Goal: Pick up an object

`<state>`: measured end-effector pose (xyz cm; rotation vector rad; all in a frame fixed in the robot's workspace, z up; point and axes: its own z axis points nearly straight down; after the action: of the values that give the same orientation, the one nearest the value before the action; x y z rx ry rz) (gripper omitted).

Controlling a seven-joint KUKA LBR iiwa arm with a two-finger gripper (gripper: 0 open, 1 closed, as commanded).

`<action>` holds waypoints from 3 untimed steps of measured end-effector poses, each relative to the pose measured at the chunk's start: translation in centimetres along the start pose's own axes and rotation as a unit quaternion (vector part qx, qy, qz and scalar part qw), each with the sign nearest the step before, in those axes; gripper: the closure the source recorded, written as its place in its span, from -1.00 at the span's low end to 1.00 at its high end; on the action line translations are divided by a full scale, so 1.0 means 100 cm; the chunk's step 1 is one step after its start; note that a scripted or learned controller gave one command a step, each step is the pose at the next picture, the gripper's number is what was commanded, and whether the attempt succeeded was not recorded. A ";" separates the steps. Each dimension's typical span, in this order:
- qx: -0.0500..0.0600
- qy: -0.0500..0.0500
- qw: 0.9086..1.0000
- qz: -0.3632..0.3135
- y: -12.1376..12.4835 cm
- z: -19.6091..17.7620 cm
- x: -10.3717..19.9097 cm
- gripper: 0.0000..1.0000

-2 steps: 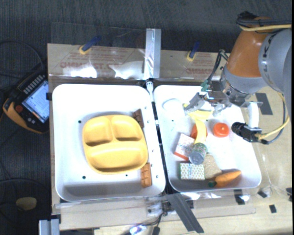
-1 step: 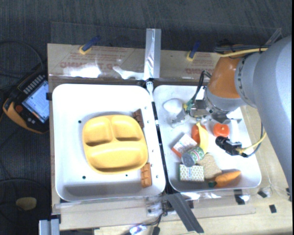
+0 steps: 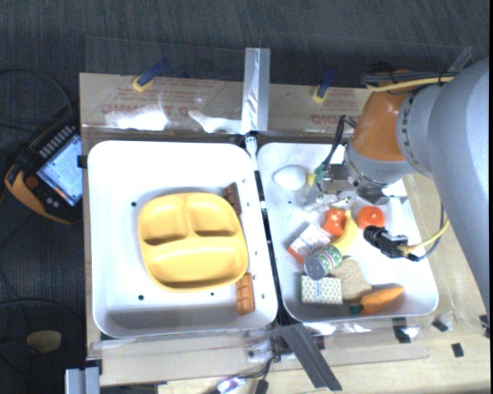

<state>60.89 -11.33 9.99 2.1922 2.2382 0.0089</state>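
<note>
The right bin (image 3: 427, 294) holds a white egg-like object (image 3: 290, 176), two small red-orange tomatoes (image 3: 335, 221) (image 3: 370, 216), a red and white packet (image 3: 309, 240), a green-labelled can (image 3: 323, 261), a checked sponge (image 3: 322, 290), a tan slice (image 3: 355, 277) and a carrot (image 3: 380, 298). My gripper (image 3: 334, 194) reaches down into the upper middle of this bin, just above the left tomato and right of the egg. Its fingers are hidden under the wrist.
The left bin (image 3: 107, 220) holds a yellow divided tray (image 3: 193, 240), a brown piece (image 3: 231, 195) by its top right corner and an orange-brown piece (image 3: 245, 294) at the lower right. The grey arm (image 3: 460, 138) covers the bench's right side. A handheld controller (image 3: 53, 175) lies left of the bench.
</note>
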 end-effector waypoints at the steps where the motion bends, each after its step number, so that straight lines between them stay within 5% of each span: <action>1: 0.000 0.000 1.000 0.000 0.000 0.000 0.000 -1.00; 2: -0.001 -0.003 0.993 -0.120 -0.090 0.009 -0.070 -1.00; 3: 0.005 0.001 0.996 -0.095 -0.072 -0.078 -0.050 -1.00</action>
<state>53.71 -16.45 17.72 1.9763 2.4420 -0.0006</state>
